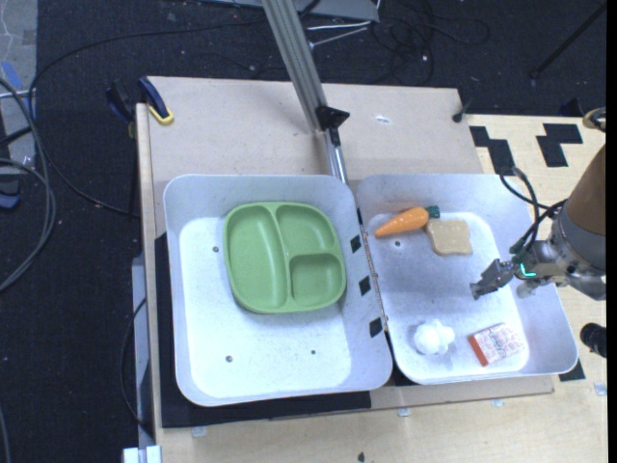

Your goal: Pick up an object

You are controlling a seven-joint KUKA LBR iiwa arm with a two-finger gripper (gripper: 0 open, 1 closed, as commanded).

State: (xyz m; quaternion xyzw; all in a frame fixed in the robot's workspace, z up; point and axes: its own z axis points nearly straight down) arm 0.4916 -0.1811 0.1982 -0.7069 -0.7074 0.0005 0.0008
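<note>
The right bin (424,287) holds an orange carrot (402,222) with a green tip at its back, and a tan bread slice (450,237) just right of the carrot. A white lumpy object (433,337) lies near the bin's front. A red and white packet (496,343) sits at the front right. My gripper (490,282) hangs over the right part of this bin, right of the bin's middle and above the packet in the view. Nothing shows between its dark fingers.
The left bin (193,355) carries a green divided plate (285,257) with three compartments. A grey pole (299,56) slants from the top down to the seam between the bins. Black clips (366,283) line that seam. The arm (583,230) enters from the right.
</note>
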